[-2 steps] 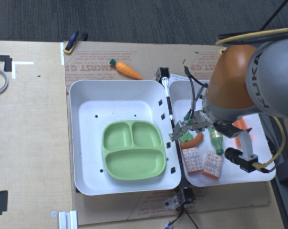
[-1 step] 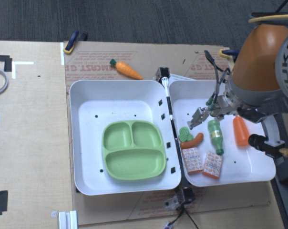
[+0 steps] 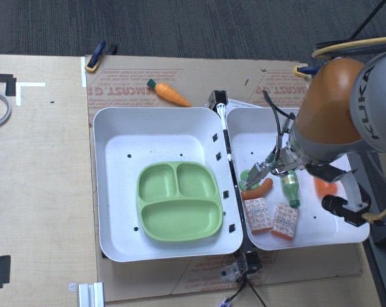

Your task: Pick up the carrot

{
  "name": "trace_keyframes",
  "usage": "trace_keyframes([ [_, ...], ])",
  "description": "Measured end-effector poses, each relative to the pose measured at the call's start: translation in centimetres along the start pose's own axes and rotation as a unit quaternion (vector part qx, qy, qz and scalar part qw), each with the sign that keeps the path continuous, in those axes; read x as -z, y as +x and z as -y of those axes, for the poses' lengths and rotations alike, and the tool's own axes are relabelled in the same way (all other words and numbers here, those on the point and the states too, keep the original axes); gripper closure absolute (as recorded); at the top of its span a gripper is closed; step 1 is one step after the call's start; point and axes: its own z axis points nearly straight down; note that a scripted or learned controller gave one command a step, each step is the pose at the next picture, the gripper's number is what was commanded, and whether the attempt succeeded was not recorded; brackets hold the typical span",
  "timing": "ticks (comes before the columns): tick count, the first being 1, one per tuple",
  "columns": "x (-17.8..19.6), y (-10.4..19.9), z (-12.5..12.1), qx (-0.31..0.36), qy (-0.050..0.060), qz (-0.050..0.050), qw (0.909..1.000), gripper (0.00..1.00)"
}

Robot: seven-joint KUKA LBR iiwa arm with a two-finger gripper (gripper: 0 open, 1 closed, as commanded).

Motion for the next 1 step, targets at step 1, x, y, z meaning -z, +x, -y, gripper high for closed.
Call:
trace_keyframes([
  [1, -0.01, 1.23, -2.98, 0.025, 0.000, 0.000, 0.9997, 0.00],
])
